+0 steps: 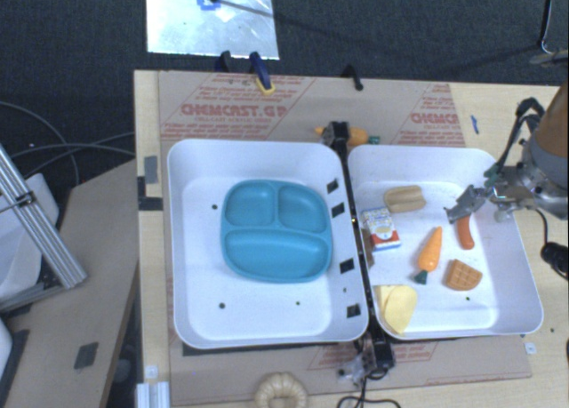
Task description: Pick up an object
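The right bin (511,308) holds several toy foods: a tan bread roll (404,197), a small red and white carton (381,228), an orange carrot (430,250), a brown waffle (462,275), a yellow wedge (397,306) and a red sausage (465,233). My gripper (484,209) hangs over the bin's right side, just above the sausage's upper end. Its two grey fingers (460,204) are spread apart and it is open, with nothing between them.
The left bin (191,220) holds a blue divided plate (274,230). Black clips run along the divider between the bins (348,237). The bins rest on a cardboard sheet (231,108), and a small orange item (356,137) lies behind them.
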